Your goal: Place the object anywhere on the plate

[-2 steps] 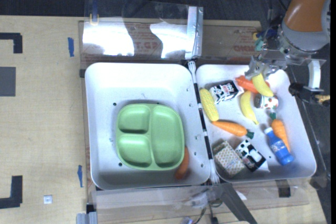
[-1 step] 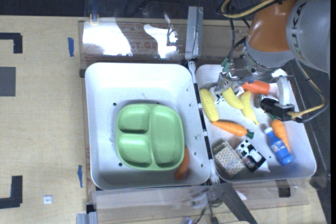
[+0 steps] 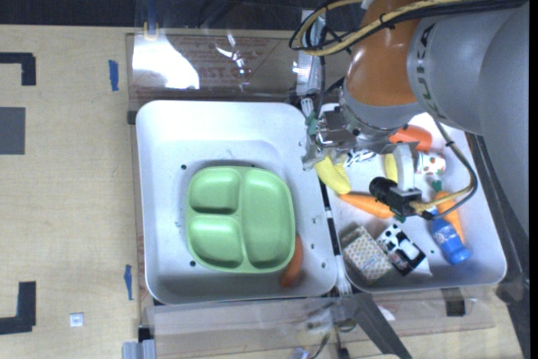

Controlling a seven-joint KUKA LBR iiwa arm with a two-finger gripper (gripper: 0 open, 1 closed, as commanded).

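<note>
Plate [image 3: 241, 219]: green, divided into three compartments, lying in the left bin [image 3: 168, 139], toward that bin's 5 o'clock corner. Listed by size: the arm [image 3: 471, 55], grey with an orange band, enters from 2 o'clock and reaches over the wall between the two bins. Left bin, white and shallow, holds the plate and an orange object [image 3: 292, 266] touching the plate's rim at 5 o'clock. Right bin [image 3: 487, 252] holds a clutter of small items. Gripper [image 3: 324, 139] sits above the dividing wall at the right bin's 10 o'clock corner; whether it is parted, closed, or clamped on anything cannot be told. Just below it lies a banana [image 3: 334, 175]; at the banana's 4 o'clock, a carrot [image 3: 370, 203]. A blue bottle [image 3: 449, 241] rests at the bin's 4 o'clock side, a woven pouch [image 3: 365, 252] and a black-and-white item [image 3: 401, 246] near 6 o'clock.
</note>
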